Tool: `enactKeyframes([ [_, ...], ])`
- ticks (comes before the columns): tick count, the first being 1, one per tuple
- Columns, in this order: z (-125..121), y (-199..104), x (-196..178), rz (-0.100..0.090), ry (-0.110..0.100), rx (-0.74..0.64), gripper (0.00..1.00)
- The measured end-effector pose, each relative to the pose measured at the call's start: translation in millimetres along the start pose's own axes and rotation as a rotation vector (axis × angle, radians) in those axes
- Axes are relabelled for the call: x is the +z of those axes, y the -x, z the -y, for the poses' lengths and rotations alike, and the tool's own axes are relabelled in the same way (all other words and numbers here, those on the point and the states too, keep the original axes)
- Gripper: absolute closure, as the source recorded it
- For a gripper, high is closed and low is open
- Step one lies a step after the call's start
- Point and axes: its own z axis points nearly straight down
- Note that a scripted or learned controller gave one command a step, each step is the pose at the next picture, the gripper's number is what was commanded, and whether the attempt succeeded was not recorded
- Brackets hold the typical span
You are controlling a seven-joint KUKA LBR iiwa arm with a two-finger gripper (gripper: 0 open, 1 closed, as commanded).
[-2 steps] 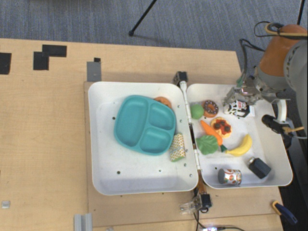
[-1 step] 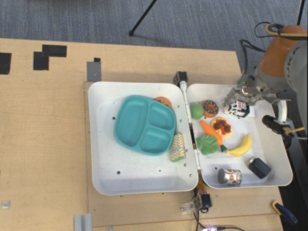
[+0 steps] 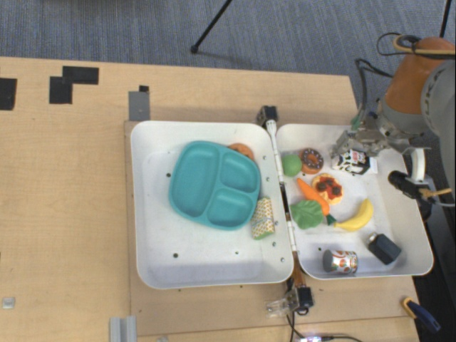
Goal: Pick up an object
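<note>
Though the can bears a label, nothing reads clearly — gripper grip state: cannot tell.

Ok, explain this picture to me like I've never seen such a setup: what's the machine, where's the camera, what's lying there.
One camera looks down at a slant on a wooden bench. The grey and orange shape at right is a robot arm; its hand hangs over the right white bin, and I cannot tell whether it grips anything. That bin contains toy food, including a banana, a carrot and a donut, plus a can and a dark block. The left bin holds a teal divided plate.
</note>
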Motion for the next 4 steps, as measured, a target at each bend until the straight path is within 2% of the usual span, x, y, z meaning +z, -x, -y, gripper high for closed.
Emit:
enactKeyframes([
  [3, 6.2, 0.7, 1.3, 0.001, -0.001, -0.001, 0.0],
  [4, 9.1, 0.5, 1.3, 0.003, 0.005, -0.001, 0.0],
])
